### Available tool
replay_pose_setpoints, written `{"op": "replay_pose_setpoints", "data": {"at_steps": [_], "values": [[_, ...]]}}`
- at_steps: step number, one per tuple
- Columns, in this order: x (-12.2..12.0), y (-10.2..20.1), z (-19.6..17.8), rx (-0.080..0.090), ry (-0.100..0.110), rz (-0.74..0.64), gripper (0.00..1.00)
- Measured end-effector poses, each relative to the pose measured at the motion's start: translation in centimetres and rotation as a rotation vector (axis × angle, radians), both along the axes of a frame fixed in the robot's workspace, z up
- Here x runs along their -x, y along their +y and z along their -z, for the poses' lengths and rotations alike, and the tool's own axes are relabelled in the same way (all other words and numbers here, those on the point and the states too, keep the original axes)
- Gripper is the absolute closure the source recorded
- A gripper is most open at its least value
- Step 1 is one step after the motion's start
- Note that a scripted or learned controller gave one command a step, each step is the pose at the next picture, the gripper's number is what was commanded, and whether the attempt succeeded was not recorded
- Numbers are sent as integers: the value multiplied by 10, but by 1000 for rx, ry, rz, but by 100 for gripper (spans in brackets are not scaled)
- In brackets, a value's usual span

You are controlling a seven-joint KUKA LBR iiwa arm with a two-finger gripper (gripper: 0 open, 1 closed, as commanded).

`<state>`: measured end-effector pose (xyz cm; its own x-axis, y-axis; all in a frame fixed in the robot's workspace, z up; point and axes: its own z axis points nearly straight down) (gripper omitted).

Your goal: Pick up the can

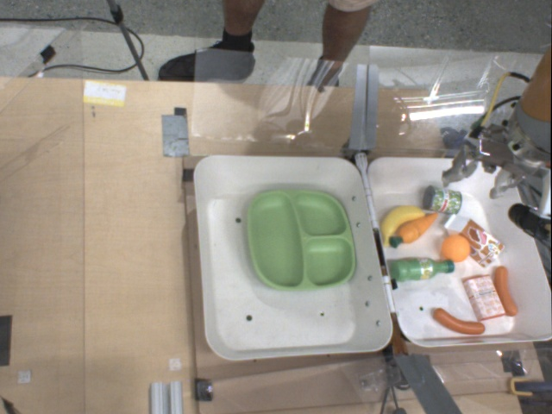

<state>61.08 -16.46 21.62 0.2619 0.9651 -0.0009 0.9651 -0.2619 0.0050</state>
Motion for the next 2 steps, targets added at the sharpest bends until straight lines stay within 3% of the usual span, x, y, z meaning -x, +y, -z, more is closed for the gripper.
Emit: {"op": "replay_pose_setpoints", "data": {"at_steps": [1,2], "values": [[-27,-30,98,5,-29,138,0],[-27,-30,99,5,-28,138,0]]}}
